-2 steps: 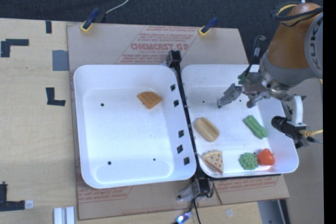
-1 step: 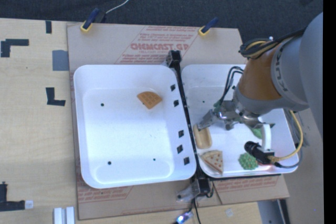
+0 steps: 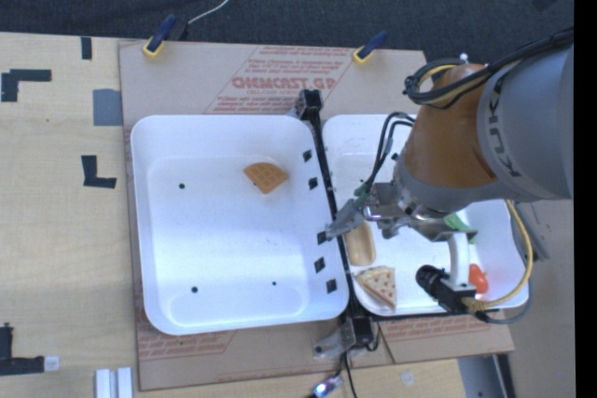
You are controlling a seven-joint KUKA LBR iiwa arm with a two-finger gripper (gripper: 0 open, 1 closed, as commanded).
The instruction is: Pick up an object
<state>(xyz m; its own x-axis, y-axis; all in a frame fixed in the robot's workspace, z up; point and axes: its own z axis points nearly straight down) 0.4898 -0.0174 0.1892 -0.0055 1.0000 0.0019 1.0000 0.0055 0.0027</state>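
My gripper (image 3: 366, 215) hangs low over the left side of the right bin (image 3: 354, 133), close to the divider between the bins. Directly under it lies a tan bun-shaped piece (image 3: 360, 246), partly covered by the gripper. A triangular slice with a pale crust (image 3: 378, 286) rests in the near left corner of that bin. In the left bin (image 3: 168, 200) a small brown waffle-like piece (image 3: 265, 176) lies alone, toward the far right part.
A green item (image 3: 460, 223) and an orange-red item (image 3: 477, 277) peek out from behind the wrist at the right bin's right side. Black clips (image 3: 308, 102) line the shared wall between the bins. The arm's bulk covers much of the right bin.
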